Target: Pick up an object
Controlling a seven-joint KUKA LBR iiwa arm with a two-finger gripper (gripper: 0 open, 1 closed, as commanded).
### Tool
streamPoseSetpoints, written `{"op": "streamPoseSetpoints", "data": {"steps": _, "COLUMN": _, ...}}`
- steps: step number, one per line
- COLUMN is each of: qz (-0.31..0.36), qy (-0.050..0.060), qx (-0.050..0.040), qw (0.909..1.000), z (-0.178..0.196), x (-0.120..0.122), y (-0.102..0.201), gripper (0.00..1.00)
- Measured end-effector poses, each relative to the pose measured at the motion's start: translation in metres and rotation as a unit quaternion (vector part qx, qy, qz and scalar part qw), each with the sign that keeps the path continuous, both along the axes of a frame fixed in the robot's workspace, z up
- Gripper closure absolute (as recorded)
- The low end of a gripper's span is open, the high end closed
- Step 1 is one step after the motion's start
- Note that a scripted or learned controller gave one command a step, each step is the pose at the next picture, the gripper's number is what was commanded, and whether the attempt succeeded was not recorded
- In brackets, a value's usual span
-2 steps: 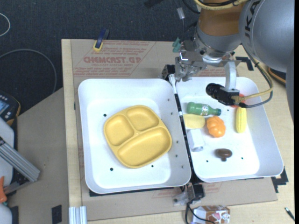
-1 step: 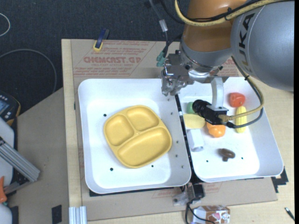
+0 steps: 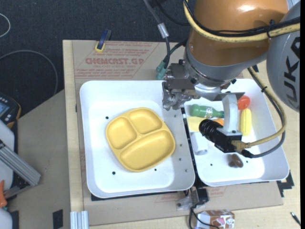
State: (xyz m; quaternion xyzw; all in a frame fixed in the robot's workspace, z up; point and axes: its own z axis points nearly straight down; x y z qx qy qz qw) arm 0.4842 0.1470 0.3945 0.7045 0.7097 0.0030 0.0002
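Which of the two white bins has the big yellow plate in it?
The left bin. It holds the yellow divided plate, while the right bin holds small items such as a green bottle and a yellow corn cob.

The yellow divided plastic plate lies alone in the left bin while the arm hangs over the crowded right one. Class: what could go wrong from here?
1. The right white bin holds a green bottle, a yellow corn cob and a small brown lump close together, so a grasp may catch two things or none.
2. The gripper sits over the bins' shared wall and may strike it while descending.
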Motion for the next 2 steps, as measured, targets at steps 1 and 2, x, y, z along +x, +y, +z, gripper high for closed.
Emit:
{"op": "streamPoseSetpoints", "data": {"steps": 1, "qz": -0.002, "qy": 0.001, "qx": -0.0017, "qw": 1.0, "z": 0.006, "x": 0.004, "y": -0.002, "gripper": 1.0}}
{"op": "streamPoseSetpoints", "data": {"steps": 2, "qz": -0.002, "qy": 0.0, "qx": -0.0016, "qw": 1.0, "z": 0.016, "x": 0.004, "y": -0.002, "gripper": 1.0}}
